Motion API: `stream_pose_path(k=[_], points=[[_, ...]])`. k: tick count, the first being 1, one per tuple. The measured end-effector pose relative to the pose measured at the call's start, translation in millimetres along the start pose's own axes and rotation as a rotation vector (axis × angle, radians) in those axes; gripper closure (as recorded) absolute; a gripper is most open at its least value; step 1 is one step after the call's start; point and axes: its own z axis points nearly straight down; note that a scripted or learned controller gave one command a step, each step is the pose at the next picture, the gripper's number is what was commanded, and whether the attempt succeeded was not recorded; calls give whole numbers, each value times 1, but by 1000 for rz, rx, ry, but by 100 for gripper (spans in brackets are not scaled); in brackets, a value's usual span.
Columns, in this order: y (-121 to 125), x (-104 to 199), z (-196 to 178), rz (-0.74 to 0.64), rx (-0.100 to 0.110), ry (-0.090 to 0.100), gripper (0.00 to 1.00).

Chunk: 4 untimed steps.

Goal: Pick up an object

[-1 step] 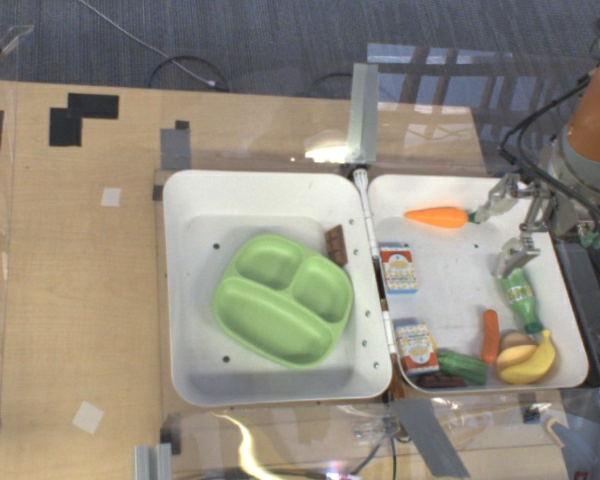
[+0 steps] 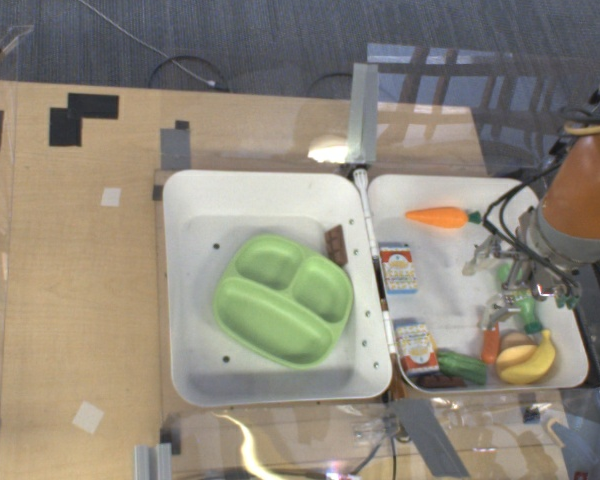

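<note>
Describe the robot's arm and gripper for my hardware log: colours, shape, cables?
The arm shows a rounded orange band above a grey wrist section. Black cables loop beside it. The gripper is bare silvery metal, with thin metal fingers and small visible fittings.

Divided plate (image 2: 283, 300) in left bin (image 2: 190, 268); carrot (image 2: 436, 218), banana (image 2: 532, 360) in right bin (image 2: 440, 268).

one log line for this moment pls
phase: reaching | gripper: low in right bin, above banana | held: nothing seen | left bin: green plate
</note>
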Motion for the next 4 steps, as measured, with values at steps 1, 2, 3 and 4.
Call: stream_pose_path(k=[1, 2, 3, 4], points=[[-31, -33, 35, -69, 5, -17, 0], [-1, 26, 34, 24, 4, -19, 0], [4, 35, 33, 12, 7, -27, 0], [14, 49, 33, -13, 8, -29, 0]])
